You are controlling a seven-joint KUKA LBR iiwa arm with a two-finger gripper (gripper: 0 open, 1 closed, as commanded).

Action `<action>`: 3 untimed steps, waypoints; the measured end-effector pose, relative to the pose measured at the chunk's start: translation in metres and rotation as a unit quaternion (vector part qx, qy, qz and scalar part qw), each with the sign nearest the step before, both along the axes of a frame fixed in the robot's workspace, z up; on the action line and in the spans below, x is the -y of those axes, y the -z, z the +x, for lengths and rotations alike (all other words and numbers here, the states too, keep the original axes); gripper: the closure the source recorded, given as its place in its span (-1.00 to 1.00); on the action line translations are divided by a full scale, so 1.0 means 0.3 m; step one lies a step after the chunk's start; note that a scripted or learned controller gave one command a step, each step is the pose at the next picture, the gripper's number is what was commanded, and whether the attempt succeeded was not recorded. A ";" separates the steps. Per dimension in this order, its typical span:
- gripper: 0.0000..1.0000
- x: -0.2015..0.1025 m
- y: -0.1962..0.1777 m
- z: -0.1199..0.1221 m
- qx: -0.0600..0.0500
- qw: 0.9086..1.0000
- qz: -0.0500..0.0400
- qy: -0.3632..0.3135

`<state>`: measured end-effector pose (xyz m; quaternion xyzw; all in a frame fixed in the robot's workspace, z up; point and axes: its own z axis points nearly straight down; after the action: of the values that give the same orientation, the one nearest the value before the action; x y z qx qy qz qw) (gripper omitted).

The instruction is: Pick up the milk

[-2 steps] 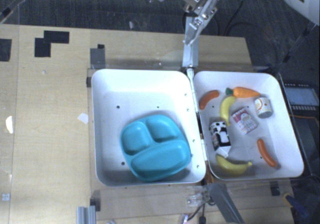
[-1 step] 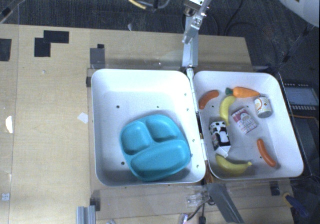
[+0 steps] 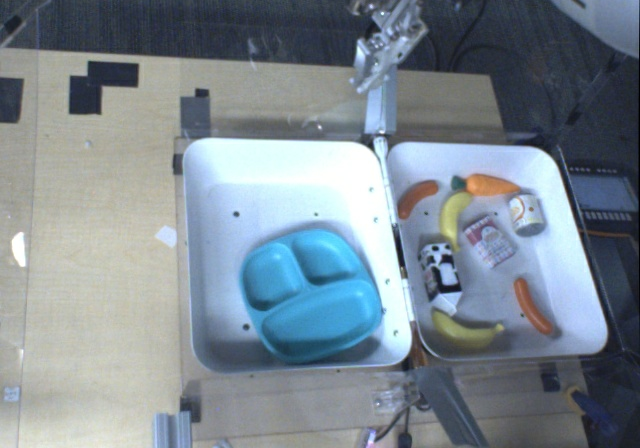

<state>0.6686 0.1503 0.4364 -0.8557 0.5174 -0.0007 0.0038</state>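
— Looking at the two-finger metal gripper, it hangs beyond the far edge of the bins, above the bare wooden bench, roughly in line with the seam between them. Nothing sits between its fingers, though whether they're spread or closed I can't tell from here.

— And the milk?

— The small black-and-white cow-patterned milk carton lies on its side in the right-hand shallow white bin, close to that bin's left wall. A yellow banana lies just nearer than it, and another yellow banana just beyond.

— What else is in there?

— An orange carrot at the far side, a white can beside a red-and-white packet, two orange-red sausages, one far left, one near right.

— The left bin?

— The left white bin holds a blue plastic divided plate.
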 end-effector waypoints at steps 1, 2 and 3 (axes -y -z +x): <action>1.00 -0.007 -0.002 -0.006 0.002 0.985 -0.001 -0.174; 1.00 0.055 -0.002 0.000 0.003 0.955 -0.002 -0.298; 1.00 0.102 0.001 -0.030 0.001 0.942 -0.002 -0.334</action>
<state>0.6596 0.1197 0.4363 -0.9795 0.2016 -0.0017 0.0027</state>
